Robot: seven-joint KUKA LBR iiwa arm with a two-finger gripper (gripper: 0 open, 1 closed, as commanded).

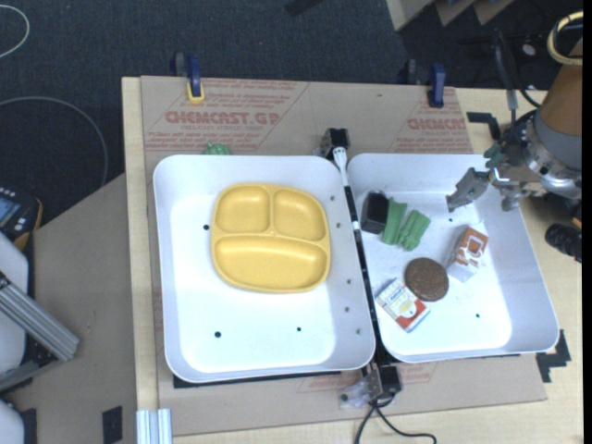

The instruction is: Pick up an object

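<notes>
well below gripper (pixel 487 189) — carton (pixel 469 251)

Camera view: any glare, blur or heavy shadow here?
Camera view: even, soft lighting; the shallow white left bin looks bright but not blown out; the yellow three-compartment plastic plate is sharp; the two-finger gripper looks slightly soft.

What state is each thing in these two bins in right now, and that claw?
Yellow three-compartment plastic plate: lying flat in the left white bin, nothing on it.
Black block: right white bin, touching the green piece.
Green ridged piece: lying flat.
Brown round disc: lying flat, against the carton.
Red-and-white small carton: lying on its side.
Orange-and-white small box: tilted, apart.
Claw: over the right bin's far edge, holding nothing.
</notes>
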